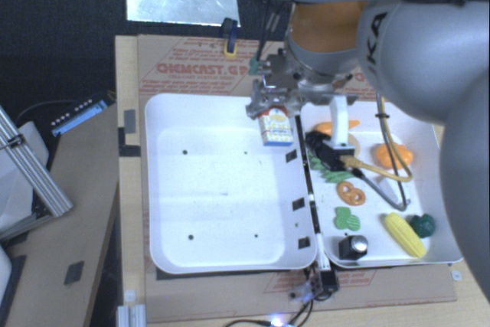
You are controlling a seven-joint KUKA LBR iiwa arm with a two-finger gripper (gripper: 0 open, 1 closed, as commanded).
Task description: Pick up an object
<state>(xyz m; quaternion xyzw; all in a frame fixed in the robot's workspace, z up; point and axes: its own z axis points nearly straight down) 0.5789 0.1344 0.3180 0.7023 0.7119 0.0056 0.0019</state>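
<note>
The gripper [272, 105] pinches a small carton [277, 126], hanging over the left bin [222, 195] near the divider. The pickup looks done; other toys lie in the right bin [383, 253].

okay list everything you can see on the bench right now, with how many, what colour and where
left bin: one, white, left half of the bench
right bin: one, white, right half of the bench
small carton: one, white and red with a blue base, right under the gripper at the left bin's far right edge
corn cob: one, yellow, right bin, near side
pretzel: one, brown, right bin, middle
green toy: one, light green, right bin, in front of the pretzel
dark green toy: one, right of the corn cob
orange toy: one, orange, right bin, far right
black and silver item: one, right bin, near corner
gripper: one, grey metal, above the carton
arm: one, grey with an orange band
</note>
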